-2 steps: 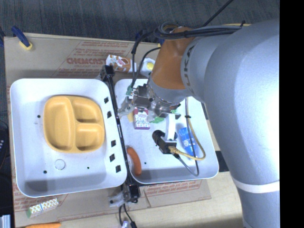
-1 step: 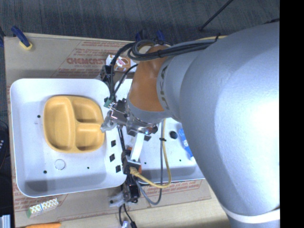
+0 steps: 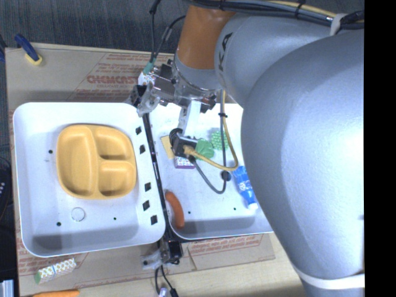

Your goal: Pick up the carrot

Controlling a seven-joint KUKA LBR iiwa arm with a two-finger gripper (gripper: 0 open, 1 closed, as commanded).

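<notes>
Where the two shallow white plastic bins [image 3: 25, 166] meet, the grey two-finger gripper [image 3: 146, 98] hangs; I cannot tell how far open it is. One small orange carrot [image 3: 175, 208] lies in the right bin's near-left corner, its long axis running near-to-far. One yellow divided plastic tray [image 3: 96, 161] sits in the left bin.

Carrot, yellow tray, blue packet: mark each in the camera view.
carrot [image 3: 176, 208], camera view, middle of its orange body.
yellow tray [image 3: 78, 159], camera view, floor of its large compartment.
blue packet [image 3: 245, 188], camera view, middle of the wrapper.
</notes>
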